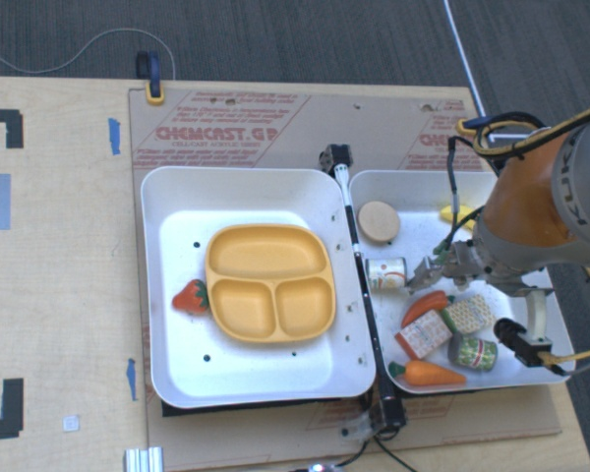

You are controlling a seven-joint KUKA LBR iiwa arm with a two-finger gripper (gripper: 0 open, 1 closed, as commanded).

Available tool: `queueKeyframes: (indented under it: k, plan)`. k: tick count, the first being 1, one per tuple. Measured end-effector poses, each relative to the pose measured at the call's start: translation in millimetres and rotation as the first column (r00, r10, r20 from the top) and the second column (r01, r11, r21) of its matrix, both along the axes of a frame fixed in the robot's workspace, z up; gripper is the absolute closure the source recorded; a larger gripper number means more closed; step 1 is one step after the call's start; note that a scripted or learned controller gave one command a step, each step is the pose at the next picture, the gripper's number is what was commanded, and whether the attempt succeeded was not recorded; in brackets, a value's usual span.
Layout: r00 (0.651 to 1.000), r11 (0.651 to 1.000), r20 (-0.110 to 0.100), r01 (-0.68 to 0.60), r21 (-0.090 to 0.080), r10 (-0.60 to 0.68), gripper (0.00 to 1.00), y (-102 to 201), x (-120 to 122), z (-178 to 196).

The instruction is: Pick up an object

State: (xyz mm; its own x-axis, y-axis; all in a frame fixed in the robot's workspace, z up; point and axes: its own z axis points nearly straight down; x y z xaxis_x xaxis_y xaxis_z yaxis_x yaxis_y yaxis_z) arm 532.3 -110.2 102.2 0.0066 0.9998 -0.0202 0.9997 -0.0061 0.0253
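Note:
My gripper (pixel 431 271) hangs low in the right bin (pixel 413 191), just right of a small white can (pixel 385 272) lying on its side and just above an orange-red pepper (pixel 425 309). Nothing shows held in it. Below it lie a small printed box (pixel 423 335), a green-patterned packet (pixel 467 315), a green can (pixel 474 353) and a carrot (pixel 433 374). A round tan disc (pixel 380 221) sits at the bin's back left. The arm partly hides a yellow item (pixel 452 212).
The left bin (pixel 157 264) holds a yellow divided tray (pixel 270 281) with a strawberry (pixel 190 298) against its left side. The grey arm with its orange band (pixel 526 209) covers the right bin's right half. A black clamp (pixel 335 157) stands between the bins at the back.

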Motion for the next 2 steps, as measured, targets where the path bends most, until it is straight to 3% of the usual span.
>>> queueKeyframes:
  k: [1, 2]
  plan:
    - [1.0, 1.0, -0.004, -0.007, 0.013, 0.007, 0.0, -2.2, -23.7, -12.2]
    - [1.0, 1.0, 0.003, -0.002, 0.003, 0.002, 1.0, -6.8, -22.5, -0.5]
